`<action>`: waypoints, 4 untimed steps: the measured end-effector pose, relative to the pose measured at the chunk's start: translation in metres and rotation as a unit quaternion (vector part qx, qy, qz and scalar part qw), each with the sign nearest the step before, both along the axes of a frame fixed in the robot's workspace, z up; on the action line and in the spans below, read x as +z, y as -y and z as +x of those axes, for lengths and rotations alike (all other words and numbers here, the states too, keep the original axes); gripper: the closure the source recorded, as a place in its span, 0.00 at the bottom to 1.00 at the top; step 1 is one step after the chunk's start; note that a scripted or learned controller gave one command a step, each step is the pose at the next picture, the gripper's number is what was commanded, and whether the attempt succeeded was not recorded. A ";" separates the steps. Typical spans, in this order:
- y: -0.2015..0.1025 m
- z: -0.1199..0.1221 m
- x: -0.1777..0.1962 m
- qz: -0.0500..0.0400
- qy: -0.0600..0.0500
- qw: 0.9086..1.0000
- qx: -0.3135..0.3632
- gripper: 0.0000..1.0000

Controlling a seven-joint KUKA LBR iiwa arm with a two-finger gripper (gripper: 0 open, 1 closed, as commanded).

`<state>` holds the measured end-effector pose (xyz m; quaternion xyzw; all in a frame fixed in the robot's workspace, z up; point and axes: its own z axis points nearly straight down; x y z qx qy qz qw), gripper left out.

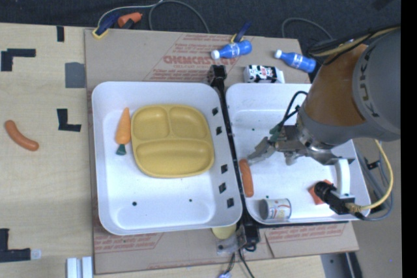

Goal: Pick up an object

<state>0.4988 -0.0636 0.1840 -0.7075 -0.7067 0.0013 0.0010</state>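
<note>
While the grey arm with its orange band (339, 91) reaches over the right white bin (260, 96), I see its fingers (266, 149) spread open with nothing between them, low over the bin floor. Just beside them lies a small orange sausage (246, 178) along the left wall — a little tin can (276, 209) rests near the front rim. A yellow divided plate (172, 140) and an orange carrot (122, 127) sit in the left bin (156, 215).

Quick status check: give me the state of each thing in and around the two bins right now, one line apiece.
Tool: low in the right bin, nothing seen between its fingers.
Sausage: flat by that bin's left wall.
Can: on its side.
Yellow tray: flat in the left bin.
Carrot: beside the tray.
Two blue bottles: lying outside the bins.
</note>
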 end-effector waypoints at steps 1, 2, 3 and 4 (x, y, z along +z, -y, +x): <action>0.115 0.035 -0.007 -0.001 0.003 1.000 -0.001 0.00; 0.160 0.002 -0.028 0.000 0.000 1.000 -0.001 0.00; 0.127 -0.015 -0.101 -0.002 0.003 1.000 0.000 0.00; 0.042 0.048 -0.097 -0.003 0.005 1.000 0.003 0.00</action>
